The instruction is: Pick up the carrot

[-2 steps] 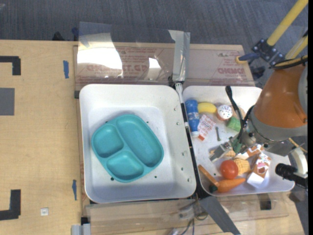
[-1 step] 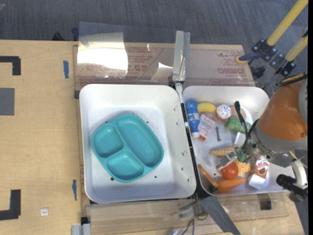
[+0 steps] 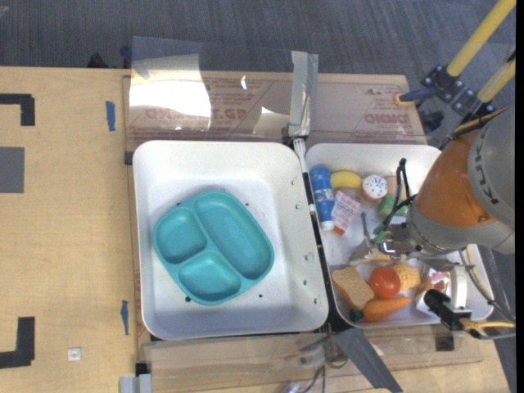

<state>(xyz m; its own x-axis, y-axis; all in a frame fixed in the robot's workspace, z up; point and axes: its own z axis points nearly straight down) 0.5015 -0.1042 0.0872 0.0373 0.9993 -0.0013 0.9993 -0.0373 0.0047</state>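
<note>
The carrot (image 3: pixel 386 308) is orange and lies on its side near the front wall of the right bin (image 3: pixel 426 151), just below a red tomato (image 3: pixel 385 282). My gripper (image 3: pixel 390 242) hangs low over the middle of that bin, a little behind the tomato and apart from the carrot. The grey wrist and its orange band (image 3: pixel 452 193) cover the bin's right part.
Around the carrot lie a bread slice (image 3: pixel 352 287), a yellow corn-like piece (image 3: pixel 408 277), a blue bottle (image 3: pixel 322 193), a yellow fruit (image 3: pixel 347 179) and a white round item (image 3: pixel 374 187). The left bin (image 3: pixel 155 164) holds a teal divided plate (image 3: pixel 214 246).
</note>
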